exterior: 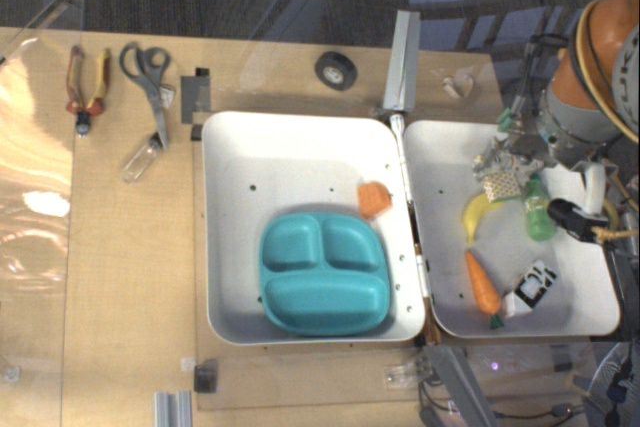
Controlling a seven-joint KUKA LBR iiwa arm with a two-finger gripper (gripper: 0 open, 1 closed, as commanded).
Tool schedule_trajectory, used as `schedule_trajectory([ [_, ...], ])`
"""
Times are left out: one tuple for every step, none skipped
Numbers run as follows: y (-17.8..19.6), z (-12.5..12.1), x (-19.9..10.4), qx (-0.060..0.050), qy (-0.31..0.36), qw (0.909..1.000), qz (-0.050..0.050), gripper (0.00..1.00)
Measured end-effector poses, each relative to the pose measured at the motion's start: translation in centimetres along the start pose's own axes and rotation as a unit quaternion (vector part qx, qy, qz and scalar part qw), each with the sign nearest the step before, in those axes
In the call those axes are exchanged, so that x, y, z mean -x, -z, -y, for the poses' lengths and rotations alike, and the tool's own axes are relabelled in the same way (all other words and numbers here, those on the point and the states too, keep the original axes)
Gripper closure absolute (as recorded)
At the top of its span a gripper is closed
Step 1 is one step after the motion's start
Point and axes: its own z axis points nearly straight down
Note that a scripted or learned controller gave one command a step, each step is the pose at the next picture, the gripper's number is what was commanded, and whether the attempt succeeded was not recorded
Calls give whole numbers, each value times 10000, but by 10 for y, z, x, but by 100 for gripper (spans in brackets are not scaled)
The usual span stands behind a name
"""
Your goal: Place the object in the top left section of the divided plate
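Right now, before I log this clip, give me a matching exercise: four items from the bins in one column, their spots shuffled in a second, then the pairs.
Items:
1. divided plate
2. orange piece
3. banana
4. carrot

Places:
A. right bin, near its front edge
B. left bin, front middle
C. right bin, near the gripper
D. left bin, just beyond the plate's top right corner

Pairs: 1-B, 2-D, 3-C, 4-A
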Motion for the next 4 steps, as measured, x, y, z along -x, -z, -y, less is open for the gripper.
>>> schedule_trajectory([
  [1, 20, -82, 6, 676, 9977, -10, 100],
  [2, 35, -164, 5, 986, 9951, -14, 100],
  [0, 61, -234, 2, 943, 9955, -16, 100],
  [-17, 96, -293, 9, 3084, 9513, -21, 100],
])
